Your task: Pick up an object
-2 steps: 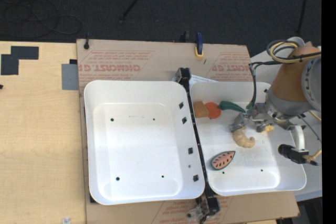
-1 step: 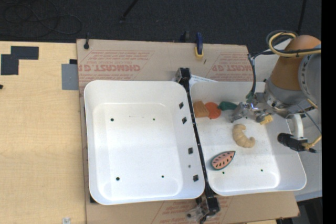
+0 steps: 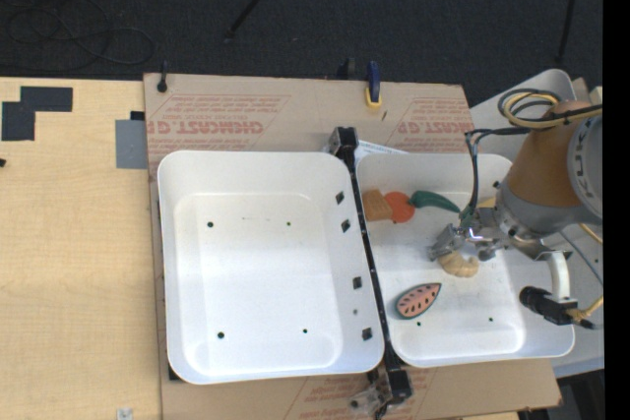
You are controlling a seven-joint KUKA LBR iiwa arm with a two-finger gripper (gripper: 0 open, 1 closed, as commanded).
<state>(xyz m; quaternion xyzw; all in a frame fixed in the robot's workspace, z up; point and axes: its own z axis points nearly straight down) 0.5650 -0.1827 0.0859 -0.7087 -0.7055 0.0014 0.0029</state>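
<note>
My gripper (image 3: 457,247) is low in the right bin (image 3: 492,341), reaching in from the right. Directly under and touching it lies a small beige rounded object (image 3: 459,264); whether it is gripped cannot be seen. A pink oval piece with dark seeds (image 3: 418,300) lies in front of it, toward the bin's near side. Further back sit a brown block (image 3: 375,206), an orange-red piece (image 3: 399,207) against it, and a green curved piece (image 3: 434,202).
The left bin (image 3: 177,261) stands beside the right one, with a black divider strip (image 3: 356,241) between them. Both rest on a cardboard sheet (image 3: 256,118) clamped at the back. The arm's grey and orange body (image 3: 551,177) looms over the right bin's right side.
</note>
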